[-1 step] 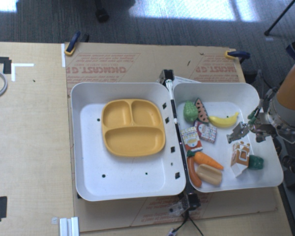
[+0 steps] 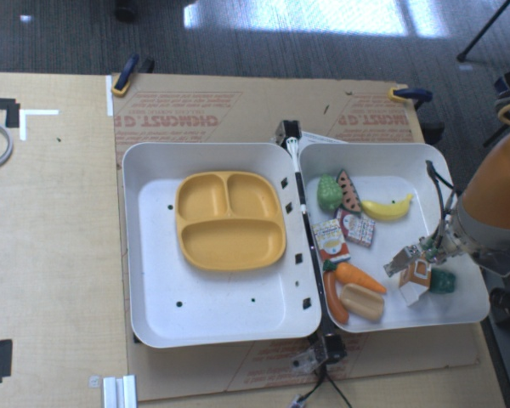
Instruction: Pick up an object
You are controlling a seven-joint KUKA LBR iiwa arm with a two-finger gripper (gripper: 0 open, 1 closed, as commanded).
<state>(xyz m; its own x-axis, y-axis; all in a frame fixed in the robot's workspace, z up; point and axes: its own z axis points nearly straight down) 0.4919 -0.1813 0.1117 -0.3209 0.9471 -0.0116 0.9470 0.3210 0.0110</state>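
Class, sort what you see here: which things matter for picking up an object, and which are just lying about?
Part of the job:
gripper
small carton
banana
carrot
right bin

Just lying about:
yellow plate
left bin
clamps
cardboard sheet

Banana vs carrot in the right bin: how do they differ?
The banana is yellow; the carrot is orange. The banana lies alone on bare bin floor toward the far side, while the carrot sits nearer the front, touching the hot dog. The banana curves; the carrot looks straight and tapered. Both are toy foods lying flat in the right bin.
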